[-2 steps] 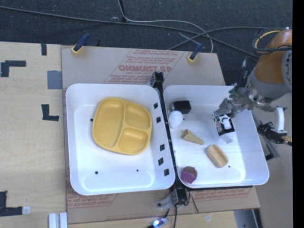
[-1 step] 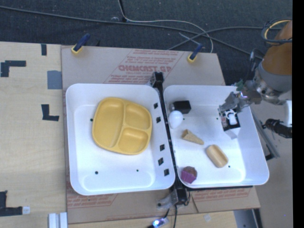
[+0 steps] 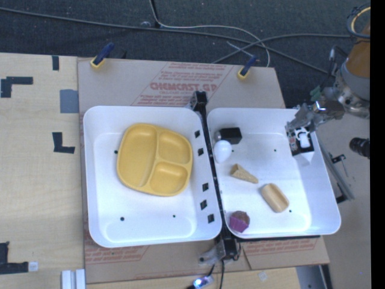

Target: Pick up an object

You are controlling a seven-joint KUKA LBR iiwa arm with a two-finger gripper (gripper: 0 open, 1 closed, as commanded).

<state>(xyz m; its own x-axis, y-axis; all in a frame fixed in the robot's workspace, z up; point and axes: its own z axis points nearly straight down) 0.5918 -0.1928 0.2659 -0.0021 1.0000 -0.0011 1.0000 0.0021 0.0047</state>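
Note:
The right bin (image 3: 313, 218) holds several small items: a black block (image 3: 230, 135), a white egg-like ball (image 3: 222, 151), a tan wedge (image 3: 243, 173), a tan bread-roll shape (image 3: 274, 197) and a purple lump (image 3: 239, 221). My gripper (image 3: 301, 138) hangs over the right bin's upper right edge, well right of the black block and above the roll. Nothing shows between its fingers.
The left bin (image 3: 99, 179) carries a yellow divided plate (image 3: 154, 159). A black clip-lined divider (image 3: 207, 173) runs between the bins. Both sit on a cardboard sheet (image 3: 180, 83) held by yellow clamps (image 3: 102, 54). Cables cross the dark floor behind.

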